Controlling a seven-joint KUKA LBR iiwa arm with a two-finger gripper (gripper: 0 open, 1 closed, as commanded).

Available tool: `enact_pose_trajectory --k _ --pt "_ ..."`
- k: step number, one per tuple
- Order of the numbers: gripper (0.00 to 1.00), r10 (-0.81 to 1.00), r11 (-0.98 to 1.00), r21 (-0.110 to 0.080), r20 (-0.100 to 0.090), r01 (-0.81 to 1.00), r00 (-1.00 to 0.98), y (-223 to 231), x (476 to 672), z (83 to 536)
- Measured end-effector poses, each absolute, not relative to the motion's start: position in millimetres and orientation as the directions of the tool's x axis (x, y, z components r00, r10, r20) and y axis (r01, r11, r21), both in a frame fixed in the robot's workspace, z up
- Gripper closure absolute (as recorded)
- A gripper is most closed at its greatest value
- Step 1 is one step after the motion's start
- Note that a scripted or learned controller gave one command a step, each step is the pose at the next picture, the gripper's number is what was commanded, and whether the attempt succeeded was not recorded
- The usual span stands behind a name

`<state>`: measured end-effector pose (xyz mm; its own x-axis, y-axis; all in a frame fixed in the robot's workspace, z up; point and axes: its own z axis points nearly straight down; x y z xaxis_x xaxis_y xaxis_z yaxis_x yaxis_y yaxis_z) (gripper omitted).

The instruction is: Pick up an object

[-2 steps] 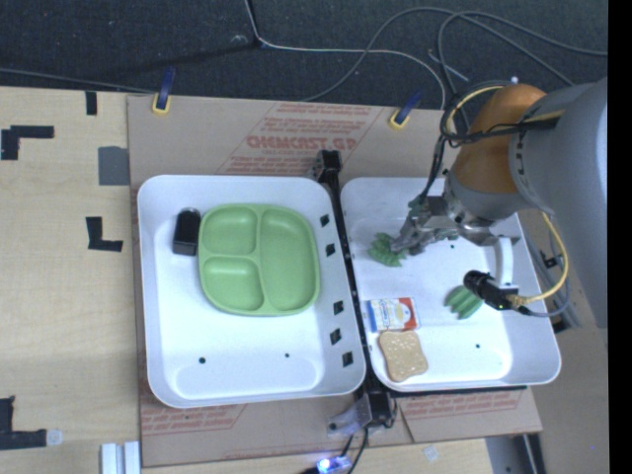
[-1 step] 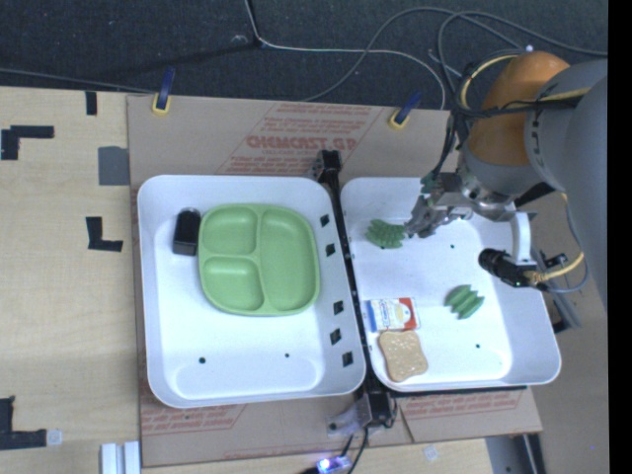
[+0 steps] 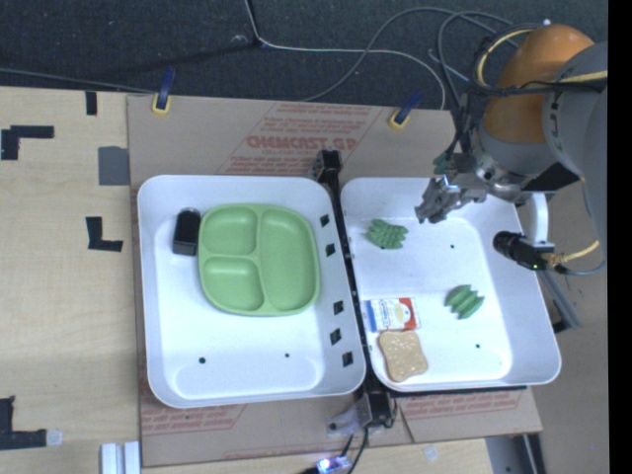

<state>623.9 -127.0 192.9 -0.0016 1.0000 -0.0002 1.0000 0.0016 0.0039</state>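
Note:
My gripper (image 3: pixel 432 208) hangs over the far part of the right bin (image 3: pixel 499 363), a little right of a green leafy toy (image 3: pixel 387 234). Nothing shows between its fingers. Another green toy (image 3: pixel 463 301) lies near the bin's right side. At the front of that bin, a small red, white and blue carton (image 3: pixel 391 314) sits just behind a tan slice of toy bread (image 3: pixel 403 355).
The left bin (image 3: pixel 178 363) holds a green divided plate (image 3: pixel 260 259) with a small black block (image 3: pixel 186 232) beside its left edge. A black divider with clips runs between the bins. Cables trail across the dark floor behind the bench.

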Motion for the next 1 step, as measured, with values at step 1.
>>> enact_pose_trajectory --k 1 --pt "1.00 1.000 0.002 0.004 0.000 1.000 -0.002 -122.1 624.4 236.5"
